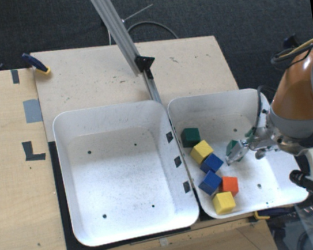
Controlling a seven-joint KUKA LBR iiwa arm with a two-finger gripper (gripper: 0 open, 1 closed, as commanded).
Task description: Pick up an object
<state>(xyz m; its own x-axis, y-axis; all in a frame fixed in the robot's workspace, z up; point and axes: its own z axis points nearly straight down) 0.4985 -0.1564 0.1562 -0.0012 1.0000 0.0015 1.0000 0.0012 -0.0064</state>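
Gripper [234,152] at centre right, over the right bin [245,97]; grip state indeterminate. Blocks [210,169] lie just left.

A: Left bin [117,174] — floor bare, open access.
B: Right bin [218,109] — blocks [210,169] crowd its left wall; room remains along back and right. Slanted metal rail [122,30] crosses behind.
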